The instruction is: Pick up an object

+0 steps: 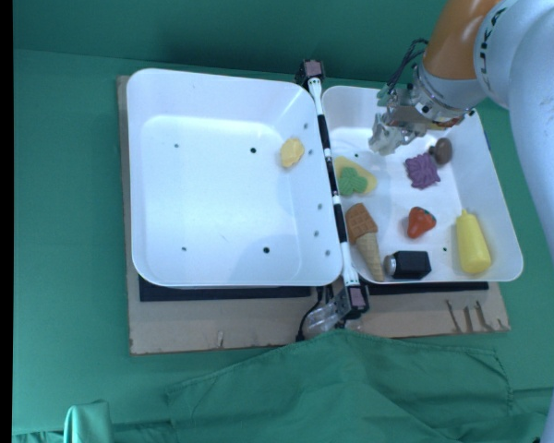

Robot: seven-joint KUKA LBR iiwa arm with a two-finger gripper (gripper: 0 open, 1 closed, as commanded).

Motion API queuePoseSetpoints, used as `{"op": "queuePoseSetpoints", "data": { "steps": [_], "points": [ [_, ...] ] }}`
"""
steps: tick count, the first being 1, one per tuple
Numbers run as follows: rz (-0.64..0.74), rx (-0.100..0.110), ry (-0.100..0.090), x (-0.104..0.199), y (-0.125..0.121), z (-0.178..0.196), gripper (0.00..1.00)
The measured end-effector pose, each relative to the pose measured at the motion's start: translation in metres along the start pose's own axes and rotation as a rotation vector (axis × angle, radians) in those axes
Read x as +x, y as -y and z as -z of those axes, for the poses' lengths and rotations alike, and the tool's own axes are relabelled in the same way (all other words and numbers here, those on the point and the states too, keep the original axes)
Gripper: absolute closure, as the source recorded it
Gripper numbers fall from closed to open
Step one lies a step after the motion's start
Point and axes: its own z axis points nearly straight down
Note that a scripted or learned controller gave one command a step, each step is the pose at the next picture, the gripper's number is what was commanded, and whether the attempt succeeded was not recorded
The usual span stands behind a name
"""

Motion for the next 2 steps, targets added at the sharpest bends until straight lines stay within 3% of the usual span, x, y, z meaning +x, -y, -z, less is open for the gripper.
{"op": "queuePoseSetpoints", "data": {
  "steps": [2],
  "points": [
    [0.002,0.011,-0.003,0.000,0.001,0.109,1.00]
  ]
}}
